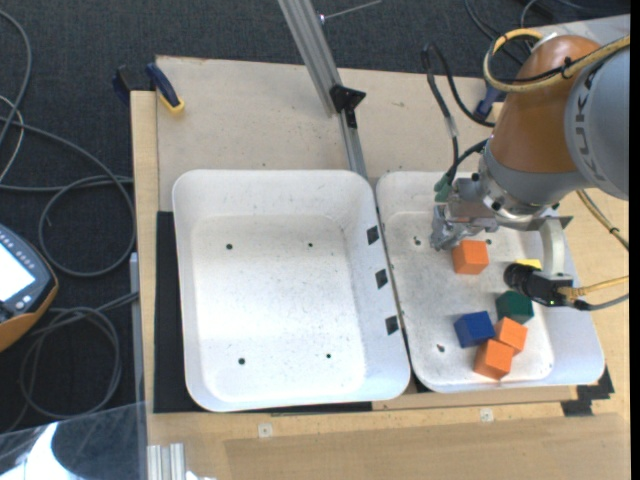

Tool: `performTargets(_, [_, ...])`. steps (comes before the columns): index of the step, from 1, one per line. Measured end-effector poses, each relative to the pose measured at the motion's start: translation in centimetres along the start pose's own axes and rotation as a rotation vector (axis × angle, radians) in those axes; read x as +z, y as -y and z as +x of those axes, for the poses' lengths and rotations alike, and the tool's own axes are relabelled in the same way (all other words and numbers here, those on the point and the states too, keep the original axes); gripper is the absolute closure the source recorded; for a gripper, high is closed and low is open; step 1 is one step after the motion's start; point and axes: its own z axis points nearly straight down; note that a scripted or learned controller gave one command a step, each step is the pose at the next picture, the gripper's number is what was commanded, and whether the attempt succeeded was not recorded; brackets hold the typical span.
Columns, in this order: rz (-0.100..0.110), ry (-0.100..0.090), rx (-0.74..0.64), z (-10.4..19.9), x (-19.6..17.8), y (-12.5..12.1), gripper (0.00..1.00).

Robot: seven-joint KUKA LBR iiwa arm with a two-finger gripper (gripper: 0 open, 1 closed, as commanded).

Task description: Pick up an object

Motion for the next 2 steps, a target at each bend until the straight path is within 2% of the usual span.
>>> performTargets(1, [-0.001,-0.001,0.0,5.5,-1.7,-1.0,1.0])
performTargets(2, [0.0,-0.001,-0.001,11.5,-1.8,-1.8,1.0])
